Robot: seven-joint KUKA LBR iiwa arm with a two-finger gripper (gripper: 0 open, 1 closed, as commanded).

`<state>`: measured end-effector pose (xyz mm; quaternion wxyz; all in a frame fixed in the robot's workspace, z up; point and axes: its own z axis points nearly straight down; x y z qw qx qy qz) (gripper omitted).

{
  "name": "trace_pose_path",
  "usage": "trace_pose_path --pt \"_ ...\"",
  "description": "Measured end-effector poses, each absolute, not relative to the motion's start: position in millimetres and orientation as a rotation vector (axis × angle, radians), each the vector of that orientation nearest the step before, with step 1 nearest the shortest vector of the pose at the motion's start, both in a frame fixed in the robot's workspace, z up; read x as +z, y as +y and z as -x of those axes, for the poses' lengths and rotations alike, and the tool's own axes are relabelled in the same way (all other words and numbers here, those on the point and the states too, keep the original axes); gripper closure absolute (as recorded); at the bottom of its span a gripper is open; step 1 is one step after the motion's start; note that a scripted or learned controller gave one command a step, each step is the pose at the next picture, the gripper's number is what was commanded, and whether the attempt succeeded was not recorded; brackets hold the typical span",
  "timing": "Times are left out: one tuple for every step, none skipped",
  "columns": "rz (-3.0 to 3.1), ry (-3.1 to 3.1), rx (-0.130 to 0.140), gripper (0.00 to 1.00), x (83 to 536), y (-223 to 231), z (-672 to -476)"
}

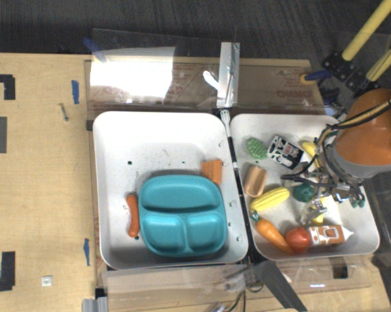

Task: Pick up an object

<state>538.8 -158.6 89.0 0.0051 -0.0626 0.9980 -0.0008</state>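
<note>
My gripper (317, 199) hangs low in the right bin (371, 239), below the arm's orange band (376, 135). It sits among cables, just right of a yellow corn cob (270, 199) and close to a small teal object (304, 192). Below it lie a red tomato (298, 238) and an orange-and-white carton (328, 234). An orange carrot (271, 233), a tan cup (254, 180), a green toy (256, 147), a black-and-white packet (285, 151) and a yellow piece (310, 149) also lie in this bin. I see nothing clearly held.
The left bin (117, 142) holds a teal divided plate (182, 216), an orange sausage-shaped toy (133, 214) at its left and an orange block (212, 170) at its upper right. A clear divider panel (227, 77) stands behind the bins. Yellow poles (371, 21) rise at top right.
</note>
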Motion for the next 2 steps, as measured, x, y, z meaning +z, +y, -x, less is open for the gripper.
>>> trace_pose_path --pt "0.197 3.112 -0.007 1.00 102 -158 -543.0" --pt "0.216 3.117 -0.007 1.00 217 -161 -578.4"
